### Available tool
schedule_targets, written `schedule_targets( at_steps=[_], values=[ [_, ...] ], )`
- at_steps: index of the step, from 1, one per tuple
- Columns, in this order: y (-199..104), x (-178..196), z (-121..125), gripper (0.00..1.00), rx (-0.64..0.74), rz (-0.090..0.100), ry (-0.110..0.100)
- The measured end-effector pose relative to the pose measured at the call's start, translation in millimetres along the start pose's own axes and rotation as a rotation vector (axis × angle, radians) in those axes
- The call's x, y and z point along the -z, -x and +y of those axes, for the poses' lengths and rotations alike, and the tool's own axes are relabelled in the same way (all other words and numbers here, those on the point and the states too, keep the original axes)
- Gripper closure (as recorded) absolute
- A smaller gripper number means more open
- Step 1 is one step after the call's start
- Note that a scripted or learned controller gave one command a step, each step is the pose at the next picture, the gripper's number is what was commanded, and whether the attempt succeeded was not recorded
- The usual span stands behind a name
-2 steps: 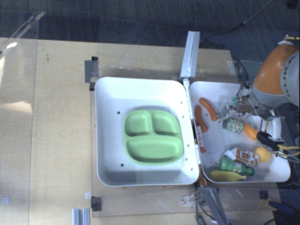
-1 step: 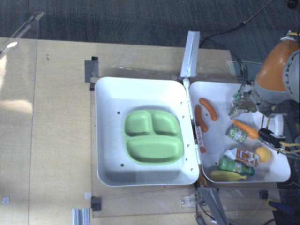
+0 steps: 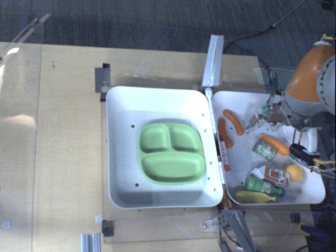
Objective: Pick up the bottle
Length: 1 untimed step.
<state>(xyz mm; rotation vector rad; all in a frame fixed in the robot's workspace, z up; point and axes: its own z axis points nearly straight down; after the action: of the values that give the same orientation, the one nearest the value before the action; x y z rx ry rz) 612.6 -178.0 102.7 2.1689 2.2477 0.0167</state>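
While the arm waits at the right bin's far edge, here's the layout, front to back.

Bottle: the green plastic bottle [image 3: 264, 185] lies on its side near the front wall of the right white bin [image 3: 315, 196], touching the yellow banana [image 3: 255, 196].
Long axis: roughly left-right, tilting slightly.
Between: a green-labelled can [image 3: 265, 149] and an orange carrot [image 3: 275, 144].
Gripper: the metal two-finger gripper [image 3: 261, 118] hangs at the far side; can't tell its finger state.
Direction: the bottle lies well apart, toward the front.

The bottle [image 3: 264, 186] is green with a paler label, lying on its side in the right bin [image 3: 239, 156], down toward that bin's six o'clock edge. It rests just above a yellow banana [image 3: 254, 197], apparently touching it.
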Motion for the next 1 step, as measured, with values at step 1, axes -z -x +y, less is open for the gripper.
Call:
schedule_targets(
  at_steps=[1],
  values=[
    [-38.2,-9.4,-99.3,0.0,-0.04,0.003,-0.006]
  ],
)
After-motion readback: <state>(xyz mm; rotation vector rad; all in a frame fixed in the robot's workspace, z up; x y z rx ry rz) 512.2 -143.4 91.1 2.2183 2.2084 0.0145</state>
